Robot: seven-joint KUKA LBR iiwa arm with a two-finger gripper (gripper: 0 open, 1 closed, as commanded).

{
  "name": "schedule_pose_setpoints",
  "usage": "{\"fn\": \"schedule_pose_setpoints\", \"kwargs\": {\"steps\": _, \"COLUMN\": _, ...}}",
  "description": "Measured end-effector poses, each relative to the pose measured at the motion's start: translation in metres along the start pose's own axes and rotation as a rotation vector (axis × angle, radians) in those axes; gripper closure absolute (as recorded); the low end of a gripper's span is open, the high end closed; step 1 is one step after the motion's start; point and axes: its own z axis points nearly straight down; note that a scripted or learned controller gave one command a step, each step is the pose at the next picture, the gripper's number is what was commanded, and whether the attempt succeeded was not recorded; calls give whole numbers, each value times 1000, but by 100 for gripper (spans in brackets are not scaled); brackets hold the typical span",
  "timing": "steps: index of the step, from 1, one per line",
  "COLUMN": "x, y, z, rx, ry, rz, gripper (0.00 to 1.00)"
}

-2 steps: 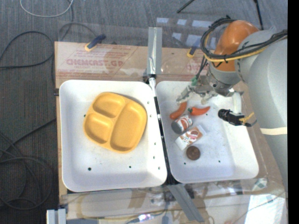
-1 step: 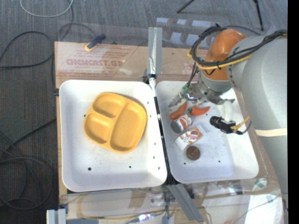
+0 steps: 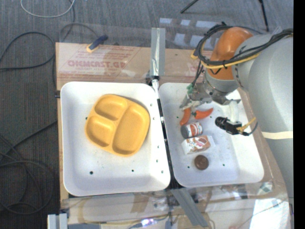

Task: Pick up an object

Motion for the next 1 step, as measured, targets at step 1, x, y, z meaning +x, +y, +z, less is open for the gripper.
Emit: {"fn": "schedule_pose_setpoints", "kwargs": {"steps": 1, "x": 59, "y": 20, "z": -83, "rx": 15, "ry": 9, "rz": -59, "gripper": 100}}
